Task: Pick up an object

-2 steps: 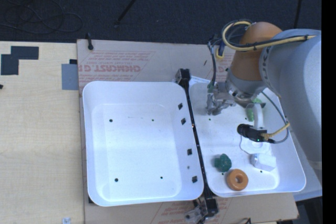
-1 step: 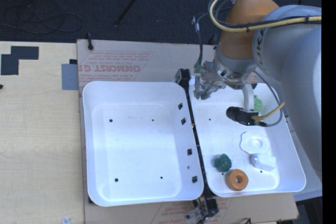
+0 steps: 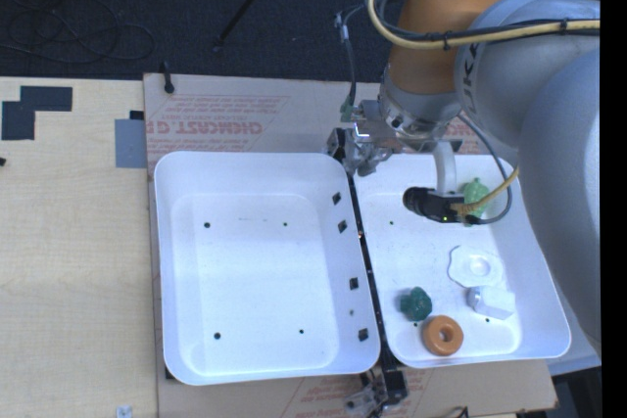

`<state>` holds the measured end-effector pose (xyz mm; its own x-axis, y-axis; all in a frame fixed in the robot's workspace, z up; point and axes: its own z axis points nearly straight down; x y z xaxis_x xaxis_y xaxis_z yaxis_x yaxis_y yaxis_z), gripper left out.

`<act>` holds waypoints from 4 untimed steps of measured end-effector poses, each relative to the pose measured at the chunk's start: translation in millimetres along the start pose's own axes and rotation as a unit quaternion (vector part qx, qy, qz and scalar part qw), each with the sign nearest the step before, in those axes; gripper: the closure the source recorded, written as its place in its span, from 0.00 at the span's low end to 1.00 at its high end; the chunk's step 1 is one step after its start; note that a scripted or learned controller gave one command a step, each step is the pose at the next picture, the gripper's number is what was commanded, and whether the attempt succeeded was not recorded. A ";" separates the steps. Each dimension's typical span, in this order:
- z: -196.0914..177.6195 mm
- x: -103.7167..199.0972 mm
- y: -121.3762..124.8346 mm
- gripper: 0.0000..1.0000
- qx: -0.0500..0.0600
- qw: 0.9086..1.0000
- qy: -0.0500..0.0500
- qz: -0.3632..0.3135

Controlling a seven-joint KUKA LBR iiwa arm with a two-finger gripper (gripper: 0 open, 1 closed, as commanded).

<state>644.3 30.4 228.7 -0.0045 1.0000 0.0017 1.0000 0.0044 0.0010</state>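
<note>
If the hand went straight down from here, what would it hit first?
The hand would probably meet the right bin's far rim near the left bin, not an object; depth is unclear.

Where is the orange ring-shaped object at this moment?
The orange ring lies in the right-hand shallow white bin, near its lower edge in the camera view, just below and right of the dark green lumpy object.

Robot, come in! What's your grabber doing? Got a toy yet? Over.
Gripper at right bin's back-left corner. Orange ring, dark green lump lying untouched at bin's front. Nothing blocking them.
</note>
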 end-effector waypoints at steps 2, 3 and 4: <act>-42.6 88.0 0.2 1.00 0.001 1.000 0.000 0.000; -79.7 156.5 0.2 1.00 0.000 1.000 0.001 -0.001; -84.2 196.0 0.5 1.00 0.001 1.000 -0.001 0.000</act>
<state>643.8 226.2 313.2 -0.0040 1.0000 0.0005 1.0000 0.0040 -0.0018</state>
